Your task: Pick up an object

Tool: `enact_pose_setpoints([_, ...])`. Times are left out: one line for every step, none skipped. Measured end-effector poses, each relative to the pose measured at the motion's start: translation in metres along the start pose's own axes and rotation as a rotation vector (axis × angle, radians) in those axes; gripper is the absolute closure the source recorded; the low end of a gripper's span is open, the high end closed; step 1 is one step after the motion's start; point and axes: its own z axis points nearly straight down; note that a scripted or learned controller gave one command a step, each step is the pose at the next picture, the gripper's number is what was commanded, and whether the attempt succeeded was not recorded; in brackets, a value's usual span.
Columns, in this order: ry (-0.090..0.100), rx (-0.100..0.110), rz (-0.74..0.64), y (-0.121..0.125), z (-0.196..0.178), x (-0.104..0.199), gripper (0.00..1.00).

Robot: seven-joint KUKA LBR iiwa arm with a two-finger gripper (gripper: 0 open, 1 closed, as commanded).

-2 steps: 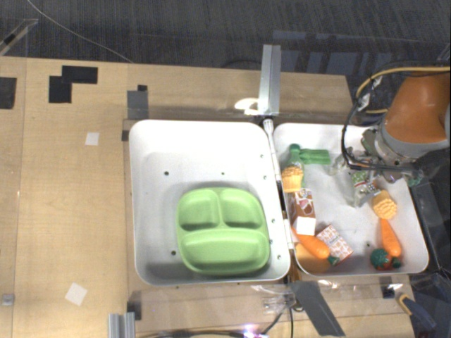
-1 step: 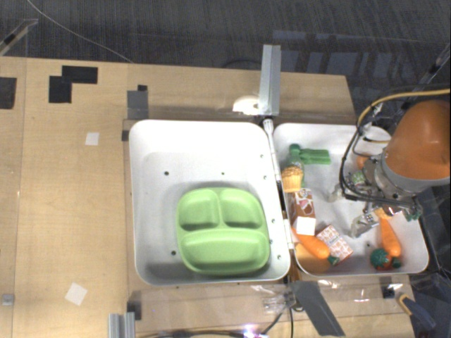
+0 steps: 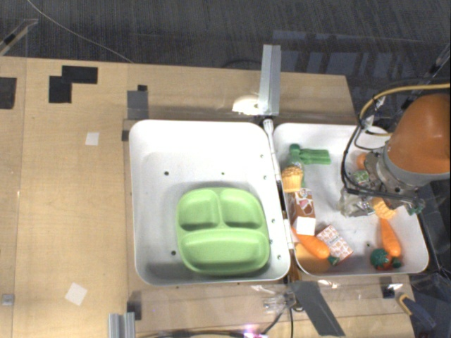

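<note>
Just beside the end effector [image 3: 358, 204], grip state indiscernible, lies a carrot [image 3: 390, 236].

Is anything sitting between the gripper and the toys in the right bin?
Nothing visible does. The gripper hangs low inside the right bin, beside an orange carrot, with bare bin floor between it and the patterned box.

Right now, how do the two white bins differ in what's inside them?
The left bin holds one big thing, a green divided tray lying flat; the right bin holds many small toy foods, among them a carrot and a green piece. The gripper hangs over the right bin, not the left. Both bins are shallow, white and side by side.
</note>
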Motion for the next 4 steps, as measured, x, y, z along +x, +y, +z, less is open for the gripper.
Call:
enact_pose_setpoints([0.015,-0.005,-0.042,-0.059,-0.074,-0.052,1.00])
enact_pose_setpoints([0.015,-0.011,-0.015,-0.008,-0.116,-0.131,1.00])
enact_pose_setpoints([0.005,-0.007,-0.010,-0.012,-0.129,-0.131,1.00])
enact_pose_setpoints([-0.007,-0.004,-0.011,-0.012,-0.143,-0.135,1.00])
